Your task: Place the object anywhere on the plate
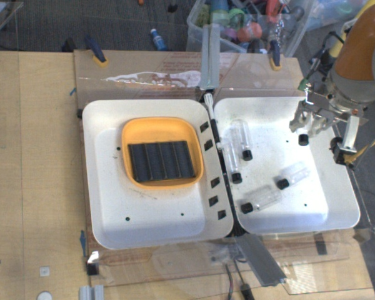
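Gripper [319, 132] over right bin [319, 214], grasp state unclear.
No legible labels; clear vials [240, 140] in bin, orange plate [160, 130] left.

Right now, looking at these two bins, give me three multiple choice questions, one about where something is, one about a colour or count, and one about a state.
1. Where is the plate?
A. In the left bin
B. In the right bin
C. On the bench outside the bins

2. How many clear vials with black caps lie in the right bin?
A. One
B. Two
C. Four

3. How do those vials rest?
A. Standing upright
B. Lying on their sides
C. Stacked on the plate

Answers:
1. A: the orange plate, with a dark ribbed block on it, sits in the left bin.
2. C: two lie near the divider, and two lie lower.
3. B: each shows its full length along the bin floor.

The gripper hovers over the right bin's far right side.
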